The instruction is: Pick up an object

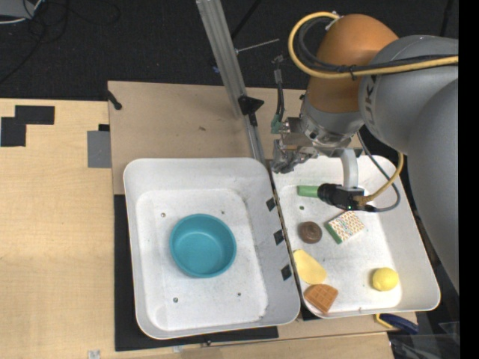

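My gripper [293, 158] hangs by the right bin's [419, 290] far corner, its grip state unclear; descending here risks striking the rim.

a robotics lab; aluminium rail [224, 51], loose cables [30, 2], plywood bench [52, 200]

the arm [404, 88] ran off the right edge and covered the right bin's [419, 290] far corner; the gripper [288, 152] was too cluttered to read; a green object [308, 191] lay partly hidden
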`<state>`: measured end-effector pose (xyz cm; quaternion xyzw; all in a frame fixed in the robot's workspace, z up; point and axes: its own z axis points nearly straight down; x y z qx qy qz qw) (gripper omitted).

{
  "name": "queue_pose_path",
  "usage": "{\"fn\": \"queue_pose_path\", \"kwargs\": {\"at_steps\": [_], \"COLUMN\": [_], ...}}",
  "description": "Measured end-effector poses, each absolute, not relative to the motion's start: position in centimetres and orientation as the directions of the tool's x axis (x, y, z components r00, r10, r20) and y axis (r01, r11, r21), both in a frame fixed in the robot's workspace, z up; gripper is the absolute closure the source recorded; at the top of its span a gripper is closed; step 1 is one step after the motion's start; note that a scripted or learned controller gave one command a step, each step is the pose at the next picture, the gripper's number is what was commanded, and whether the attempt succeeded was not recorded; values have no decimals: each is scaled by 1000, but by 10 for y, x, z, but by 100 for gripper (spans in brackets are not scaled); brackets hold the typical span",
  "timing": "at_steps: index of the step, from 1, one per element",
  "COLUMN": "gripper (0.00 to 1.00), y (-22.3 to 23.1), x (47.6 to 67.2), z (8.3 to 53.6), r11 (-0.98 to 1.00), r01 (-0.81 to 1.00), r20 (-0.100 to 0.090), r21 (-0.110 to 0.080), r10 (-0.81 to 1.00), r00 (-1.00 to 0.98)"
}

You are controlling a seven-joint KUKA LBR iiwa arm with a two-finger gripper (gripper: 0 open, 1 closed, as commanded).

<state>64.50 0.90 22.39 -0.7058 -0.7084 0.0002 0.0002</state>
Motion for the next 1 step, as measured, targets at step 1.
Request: {"fn": "queue_pose_path", "kwargs": {"at_steps": [1], "gripper": [100], "y": [60], "x": [637], "z": [217], "r11": [3], "r01": [1000], "r20": [1], "r21": [-1], "r10": [1000], "r00": [-3]}}
